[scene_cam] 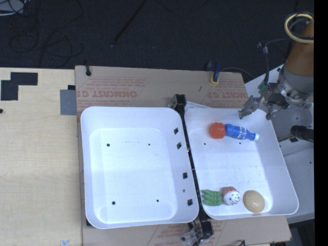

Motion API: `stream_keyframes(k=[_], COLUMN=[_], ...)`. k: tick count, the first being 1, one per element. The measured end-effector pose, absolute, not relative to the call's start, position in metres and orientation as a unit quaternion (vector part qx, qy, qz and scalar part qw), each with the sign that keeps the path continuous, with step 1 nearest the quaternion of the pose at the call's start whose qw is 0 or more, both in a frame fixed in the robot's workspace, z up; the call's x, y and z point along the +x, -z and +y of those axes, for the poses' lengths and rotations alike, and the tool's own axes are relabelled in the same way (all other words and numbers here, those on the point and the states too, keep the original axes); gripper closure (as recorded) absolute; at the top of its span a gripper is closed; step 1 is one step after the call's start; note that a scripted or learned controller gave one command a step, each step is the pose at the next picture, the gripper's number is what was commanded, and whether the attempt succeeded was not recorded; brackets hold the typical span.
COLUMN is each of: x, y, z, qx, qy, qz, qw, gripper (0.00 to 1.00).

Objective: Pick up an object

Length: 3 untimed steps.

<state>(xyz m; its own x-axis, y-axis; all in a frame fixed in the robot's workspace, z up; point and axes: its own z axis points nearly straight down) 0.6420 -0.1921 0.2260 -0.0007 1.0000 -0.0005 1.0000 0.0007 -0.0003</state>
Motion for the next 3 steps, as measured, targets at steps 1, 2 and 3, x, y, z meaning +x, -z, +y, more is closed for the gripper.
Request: stream_keyframes(k=[1, 2, 3], x=[0.642, 0.642, 0.641], y=[-0.236, -0.246, -0.095], z=[-0.192, -0.192, -0.149], qx=[0.706, 0.705, 0.706], qy=[0.0003, 0.0009, 0.0033], qz=[0.708, 0.71, 0.708], qw=[0.0, 0.0, -0.006], gripper=[1.0, 1.0, 1.0])
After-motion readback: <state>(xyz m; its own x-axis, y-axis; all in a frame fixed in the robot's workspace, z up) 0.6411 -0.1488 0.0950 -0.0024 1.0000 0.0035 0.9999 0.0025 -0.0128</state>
